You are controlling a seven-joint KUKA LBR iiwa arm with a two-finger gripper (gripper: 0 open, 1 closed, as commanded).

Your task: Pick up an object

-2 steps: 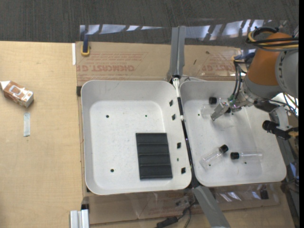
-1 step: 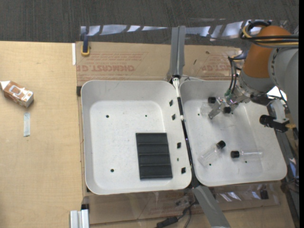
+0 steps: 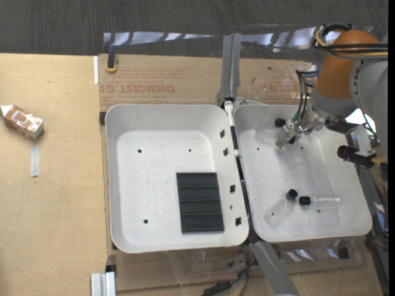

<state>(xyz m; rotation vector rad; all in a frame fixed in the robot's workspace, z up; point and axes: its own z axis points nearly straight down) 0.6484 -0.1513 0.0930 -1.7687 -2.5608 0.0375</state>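
We saw the arm's gripper [image 3: 286, 136] low over the far part of the right bin [image 3: 345, 227], beside a faint clear item we could not identify; whether its fingers were open or closed we could not tell. Two clear tubes with black caps [image 3: 296, 199] lay well apart near the front. A black ridged block [image 3: 200, 202] sat in the left bin [image 3: 123, 165]. We judged the pick not yet made.

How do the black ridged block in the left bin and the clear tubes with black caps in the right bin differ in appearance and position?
The black ridged block is opaque, dark and flat, one wide rectangle; the clear tubes are see-through, thin and small, with black caps. The block lies in the left bin, near its front right part; the tubes lie in the right bin, near its front. Both rest on a white bin floor.
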